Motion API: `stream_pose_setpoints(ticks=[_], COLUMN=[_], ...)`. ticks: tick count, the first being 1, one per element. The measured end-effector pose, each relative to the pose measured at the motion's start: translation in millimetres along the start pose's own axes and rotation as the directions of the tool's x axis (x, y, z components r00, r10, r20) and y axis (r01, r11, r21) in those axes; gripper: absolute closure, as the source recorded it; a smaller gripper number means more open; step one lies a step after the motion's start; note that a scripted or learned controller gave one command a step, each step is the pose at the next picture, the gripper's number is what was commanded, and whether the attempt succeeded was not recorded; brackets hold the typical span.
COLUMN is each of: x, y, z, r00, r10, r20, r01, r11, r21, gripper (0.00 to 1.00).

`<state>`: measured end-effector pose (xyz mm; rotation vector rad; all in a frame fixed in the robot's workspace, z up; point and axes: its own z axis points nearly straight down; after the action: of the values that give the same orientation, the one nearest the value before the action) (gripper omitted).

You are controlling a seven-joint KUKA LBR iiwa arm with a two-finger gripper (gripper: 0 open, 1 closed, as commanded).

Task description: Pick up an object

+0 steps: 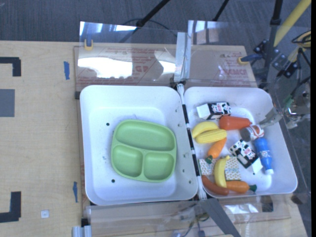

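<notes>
**Operator:** What is on the worktop?

**Describer:** You see two white bins side by side. The left bin holds a green divided plate, lying flat near its middle. The right bin holds the toy food you could pick from, crowded together. There is a yellow banana beside an orange carrot. A cow-patterned carton lies behind them. A blue bottle lies towards the right wall, and a red sausage lies along the near rim.

**Operator:** And the claw?

**Describer:** Your claw shows at the right bin's far right rim, above the bottle and apart from the toys. It is too small and blurred to tell whether it is released or clenched. Nothing shows in its grasp.
</notes>
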<state>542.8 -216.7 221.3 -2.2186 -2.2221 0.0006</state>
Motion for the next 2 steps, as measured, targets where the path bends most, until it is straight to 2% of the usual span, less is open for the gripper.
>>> stream_pose_setpoints(ticks=[1,2], x=[53.1,61.8], y=[54.6,71.2], z=[89.7,135.7], r00=[1.0,0.994], r10=[-0.028,0.105], r20=[-0.001,0.0], r01=[0.028,-0.105], r11=[1.0,0.994], r21=[0.001,0.001], gripper=[0.0,0.0])
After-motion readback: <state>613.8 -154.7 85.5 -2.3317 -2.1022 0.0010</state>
